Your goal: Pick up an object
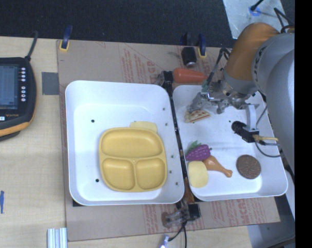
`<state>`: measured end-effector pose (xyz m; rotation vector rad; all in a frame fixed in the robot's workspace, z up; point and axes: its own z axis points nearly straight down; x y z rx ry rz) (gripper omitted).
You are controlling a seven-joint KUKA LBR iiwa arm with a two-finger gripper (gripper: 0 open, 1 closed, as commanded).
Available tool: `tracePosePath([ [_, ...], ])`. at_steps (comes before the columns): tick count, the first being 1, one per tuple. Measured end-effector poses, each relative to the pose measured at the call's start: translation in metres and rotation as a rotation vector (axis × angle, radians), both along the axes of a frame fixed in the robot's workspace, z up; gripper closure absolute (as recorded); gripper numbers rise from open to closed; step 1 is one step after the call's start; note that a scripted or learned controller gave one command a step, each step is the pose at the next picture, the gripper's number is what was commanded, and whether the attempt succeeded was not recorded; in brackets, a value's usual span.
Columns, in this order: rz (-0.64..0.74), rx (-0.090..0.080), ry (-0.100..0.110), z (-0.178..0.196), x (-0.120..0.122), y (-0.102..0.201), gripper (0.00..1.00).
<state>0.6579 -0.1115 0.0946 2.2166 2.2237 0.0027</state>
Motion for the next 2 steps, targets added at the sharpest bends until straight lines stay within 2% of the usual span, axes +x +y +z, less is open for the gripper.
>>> tracePosePath([
  [1,0.000,0.000,0.001,0.000,0.000,0.012,0.00],
  [2,0.004,0.003,0.002,0.012,0.001,0.013,1.00],
])
